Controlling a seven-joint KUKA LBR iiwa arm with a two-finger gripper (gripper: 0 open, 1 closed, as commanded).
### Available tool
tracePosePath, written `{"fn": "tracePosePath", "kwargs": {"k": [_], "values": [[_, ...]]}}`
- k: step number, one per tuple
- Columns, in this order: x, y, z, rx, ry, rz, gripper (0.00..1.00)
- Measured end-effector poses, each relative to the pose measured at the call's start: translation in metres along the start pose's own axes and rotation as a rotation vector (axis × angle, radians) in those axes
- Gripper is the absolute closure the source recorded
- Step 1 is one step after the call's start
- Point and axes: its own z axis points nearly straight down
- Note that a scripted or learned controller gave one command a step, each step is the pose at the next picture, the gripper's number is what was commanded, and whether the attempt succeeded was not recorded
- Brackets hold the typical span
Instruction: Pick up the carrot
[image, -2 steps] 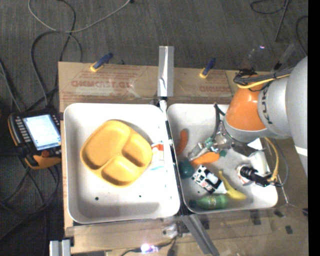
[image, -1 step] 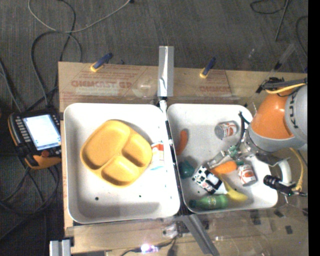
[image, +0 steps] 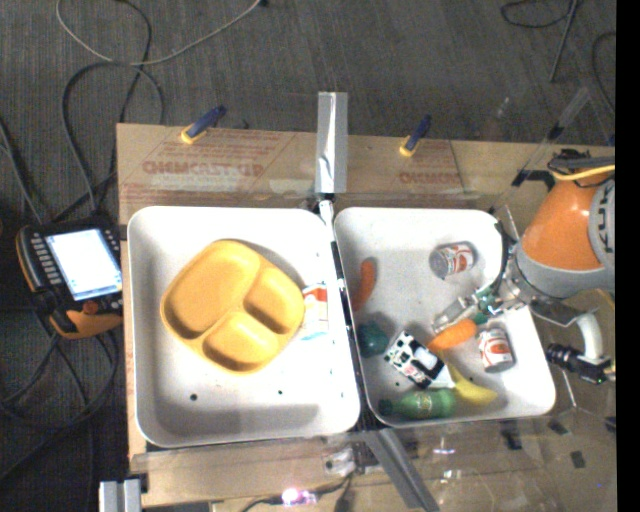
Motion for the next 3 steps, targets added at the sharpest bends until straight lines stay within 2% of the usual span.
{"fn": "tracePosePath", "kwargs": {"k": [1, 2, 3], "values": [[0.0, 0.0, 0.0, -0.001, -0.001, 0.0, 0.0], [0.023, -0.038, 0.0, -0.003, -0.019, 0.033, 0.0], [0.023, -0.038, 0.0, -0.003, -0.019, 0.033, 0.0]]}}
